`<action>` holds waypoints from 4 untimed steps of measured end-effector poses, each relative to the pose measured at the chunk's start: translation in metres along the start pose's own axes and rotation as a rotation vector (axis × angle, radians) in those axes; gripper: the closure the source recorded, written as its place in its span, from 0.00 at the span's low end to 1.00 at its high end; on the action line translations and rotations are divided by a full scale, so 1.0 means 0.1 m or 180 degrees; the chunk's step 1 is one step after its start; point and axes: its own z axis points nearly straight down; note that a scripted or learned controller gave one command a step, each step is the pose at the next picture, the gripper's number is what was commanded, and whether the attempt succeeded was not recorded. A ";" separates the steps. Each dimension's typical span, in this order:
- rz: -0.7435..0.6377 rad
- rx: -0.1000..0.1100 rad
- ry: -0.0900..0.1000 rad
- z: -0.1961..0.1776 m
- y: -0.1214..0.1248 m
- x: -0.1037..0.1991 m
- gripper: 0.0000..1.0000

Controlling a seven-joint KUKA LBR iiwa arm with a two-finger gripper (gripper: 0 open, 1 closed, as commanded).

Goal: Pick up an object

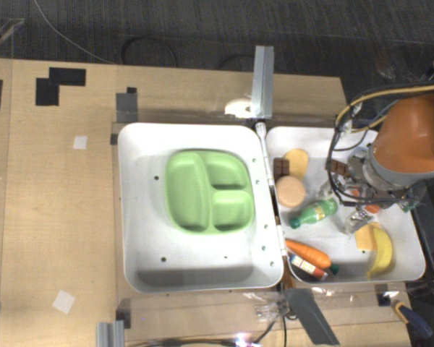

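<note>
Yellow banana [380, 250], lower right of the right white bin [418, 266], just below the grey arm's gripper [362, 212]. Cannot tell the grip. Best lowered straight down, clear of the green plastic bottle [312, 213].

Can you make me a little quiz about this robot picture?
1. True or false: the green tray lies in the left bin.
2. Which sits nearest the banana? A) carrot B) cheese wedge C) green bottle
3. Fill in: the arm hangs over the ____ bin.

Key: 1 true; 2 B; 3 right.
</note>
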 end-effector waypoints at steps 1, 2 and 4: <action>-0.0306 -0.0004 -0.0012 -0.01 0.53 -0.20 0.00; 0.0043 0.0000 -0.0001 -0.01 0.63 -0.31 0.00; 0.0373 -0.0011 0.0004 0.00 0.55 -0.44 0.00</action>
